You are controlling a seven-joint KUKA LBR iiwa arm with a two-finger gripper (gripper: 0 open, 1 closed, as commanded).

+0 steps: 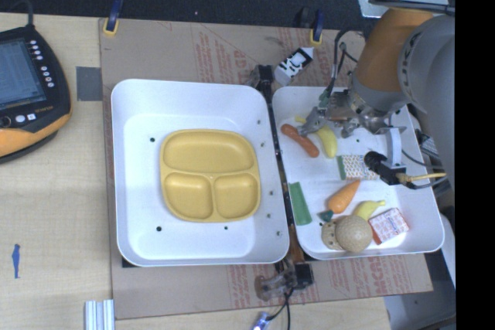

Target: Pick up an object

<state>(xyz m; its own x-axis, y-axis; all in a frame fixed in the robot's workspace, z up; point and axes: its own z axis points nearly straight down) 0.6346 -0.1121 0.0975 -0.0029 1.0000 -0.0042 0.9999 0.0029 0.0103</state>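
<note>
My gripper [328, 122] hangs low over the far end of the right bin [418, 242]. Just beneath it lies a small yellow piece [328, 143], and a red sausage [300, 141] lies to its left. I cannot tell whether the gripper touches either. Nearer the front are a speckled pad [353, 165], an orange carrot [343, 197], a small yellow banana [370, 208], a red-and-white packet [388, 225], a beige ball [353, 233] and a green block [298, 203] along the left wall.
The left bin [131, 127] holds a yellow divided plate [210, 174]. A teach pendant [27, 93] rests on the bench at the far left. The grey arm with its orange band [394, 50] comes in over the right bin's far right corner.
</note>
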